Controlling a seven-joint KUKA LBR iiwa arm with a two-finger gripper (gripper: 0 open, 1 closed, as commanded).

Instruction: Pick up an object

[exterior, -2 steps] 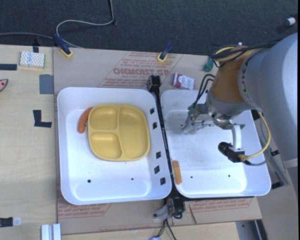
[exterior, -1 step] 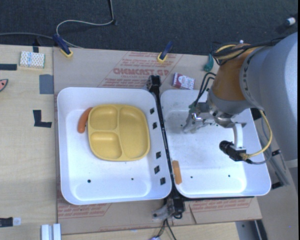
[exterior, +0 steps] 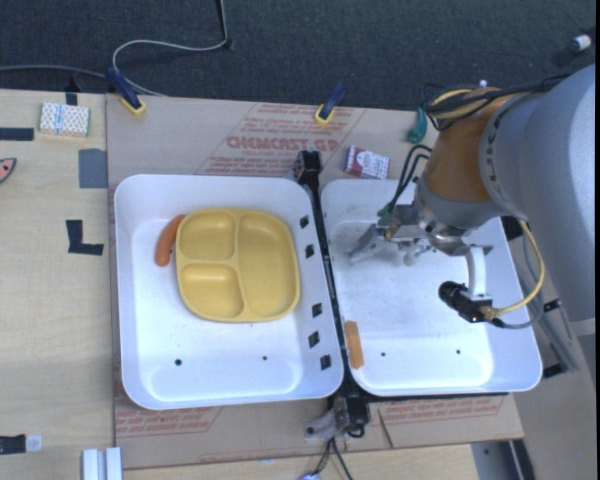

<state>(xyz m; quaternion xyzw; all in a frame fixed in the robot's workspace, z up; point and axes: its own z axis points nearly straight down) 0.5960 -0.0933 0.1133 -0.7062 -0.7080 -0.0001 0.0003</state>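
1. There are two white bins. The left bin (exterior: 150, 368) and the right bin (exterior: 500, 363) sit side by side and touch along a black middle strip.
2. One small orange stick (exterior: 353, 344) lies at the near left edge of the right bin, right by the middle strip. It is a thing to pick up, and nothing holds it.
3. One yellow plate (exterior: 237, 264) lies in the left bin. It has three parts. It sits toward the far side of that bin.
4. One orange sausage (exterior: 164, 241) lies in the left bin, touching the left side of the yellow plate.
5. One gripper (exterior: 380, 240) is over the far left part of the right bin, near the middle strip. Its two fingers are spread apart, with nothing between them.
6. One grey arm (exterior: 540, 168) with an orange band comes in over the right bin.
7. One small red and white packet (exterior: 365, 162) lies on the cardboard just past the right bin. Its writing is too small to read.
8. Red print (exterior: 270, 143) on the cardboard past the left bin reads "CHEMCAST".
9. Two yellow and blue clamps (exterior: 128, 96) hold the far edge of the cardboard.
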